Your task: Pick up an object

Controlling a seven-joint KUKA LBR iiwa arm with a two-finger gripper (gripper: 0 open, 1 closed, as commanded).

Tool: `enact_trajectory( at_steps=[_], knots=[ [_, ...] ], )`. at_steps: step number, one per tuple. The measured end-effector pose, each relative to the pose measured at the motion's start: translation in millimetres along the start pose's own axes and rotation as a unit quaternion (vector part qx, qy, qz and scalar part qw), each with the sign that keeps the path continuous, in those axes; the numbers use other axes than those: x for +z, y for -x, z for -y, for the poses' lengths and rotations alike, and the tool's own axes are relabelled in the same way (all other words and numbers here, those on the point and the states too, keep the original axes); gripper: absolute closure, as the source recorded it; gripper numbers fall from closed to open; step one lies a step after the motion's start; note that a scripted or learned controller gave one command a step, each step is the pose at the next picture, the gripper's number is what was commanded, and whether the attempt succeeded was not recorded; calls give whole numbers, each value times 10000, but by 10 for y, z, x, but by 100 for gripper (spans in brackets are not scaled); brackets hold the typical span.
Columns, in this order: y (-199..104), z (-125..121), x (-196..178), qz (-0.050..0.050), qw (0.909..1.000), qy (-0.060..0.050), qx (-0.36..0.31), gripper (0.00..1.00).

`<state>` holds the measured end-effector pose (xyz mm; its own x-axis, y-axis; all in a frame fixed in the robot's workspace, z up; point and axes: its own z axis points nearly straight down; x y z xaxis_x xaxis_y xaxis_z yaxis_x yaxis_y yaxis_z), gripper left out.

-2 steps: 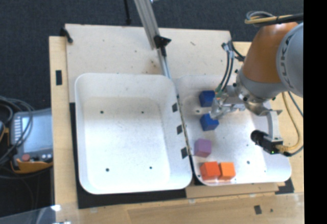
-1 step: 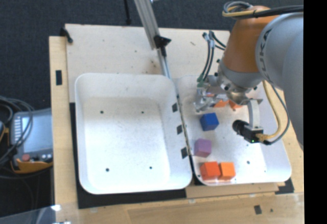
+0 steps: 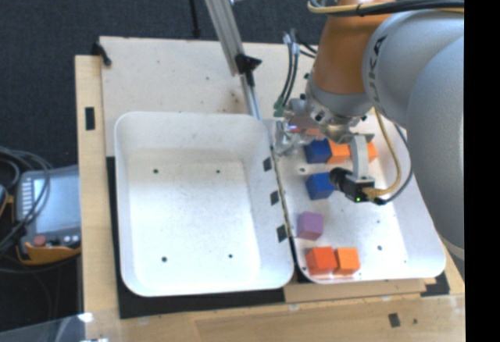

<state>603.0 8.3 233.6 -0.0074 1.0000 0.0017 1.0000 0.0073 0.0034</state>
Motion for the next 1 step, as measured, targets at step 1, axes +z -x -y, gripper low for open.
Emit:
enact_trajectory(
  at_steps=[1],
  knots=[
    [-514,-214,70,5,10000,-7,4,100]
  ],
)
